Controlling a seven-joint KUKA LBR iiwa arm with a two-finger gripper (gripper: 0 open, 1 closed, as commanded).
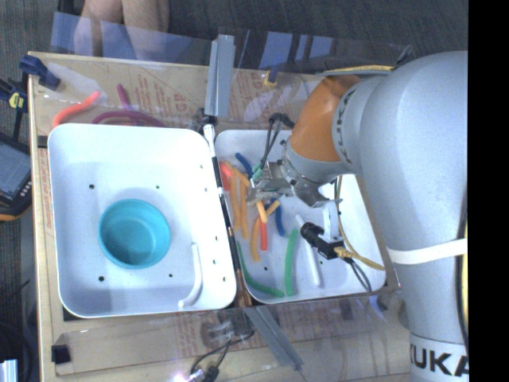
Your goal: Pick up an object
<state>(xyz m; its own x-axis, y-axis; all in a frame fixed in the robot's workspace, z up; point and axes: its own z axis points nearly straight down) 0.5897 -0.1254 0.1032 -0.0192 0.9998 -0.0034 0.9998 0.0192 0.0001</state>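
The right bin [359, 241] holds several small objects: orange sticks [238, 205], a blue piece [280, 220], another blue piece [242, 164] and a long green strip [290, 263]. My gripper [263, 189] hangs low over the left half of this bin, right above the orange sticks and close to the blue pieces. The wrist and the orange band [318, 130] cover the bin's back part. I see nothing clearly held in the gripper.
The left bin [71, 146] carries a teal bowl [135, 233] and a white piece [193, 281] by its right wall. A black cable plug [314, 239] dangles over the right bin. Red and pink tubes [119, 118] lie behind the left bin.
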